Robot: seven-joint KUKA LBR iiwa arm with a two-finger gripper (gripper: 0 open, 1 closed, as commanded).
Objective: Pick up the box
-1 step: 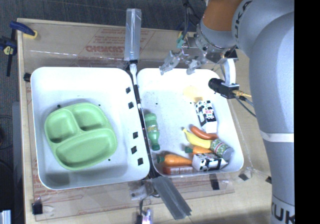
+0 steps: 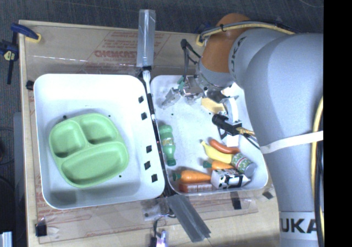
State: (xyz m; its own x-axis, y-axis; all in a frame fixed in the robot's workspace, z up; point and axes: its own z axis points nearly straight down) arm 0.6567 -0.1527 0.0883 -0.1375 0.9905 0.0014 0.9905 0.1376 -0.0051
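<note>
**Over the right bin's far end, gripper well apart from the box**

At the far end of the right bin [image 2: 190,125], the gripper [image 2: 177,93] hangs low above the white floor, close to the bin's inner corner by the divider. Whether it is released or clenched cannot be told from this slant; nothing is seen held in it. The grey arm [image 2: 275,92] with its orange band [image 2: 220,48] reaches in from the right and covers much of that bin's right side.

The box [image 2: 226,180], a small black-and-white carton, lies at the near end of the same bin, against the front wall. It is crowded by other items: a carrot [image 2: 192,175] just to its left, a can [image 2: 242,163] touching or nearly touching it above, and a banana [image 2: 216,155] and a red sausage-like piece [image 2: 223,146] a little farther back. A green bottle [image 2: 166,144] lies along the divider. A pale yellow item [image 2: 211,104] sits beside the wrist.

Across the divider, the left bin [image 2: 41,114] holds a green divided tray [image 2: 88,148].
</note>
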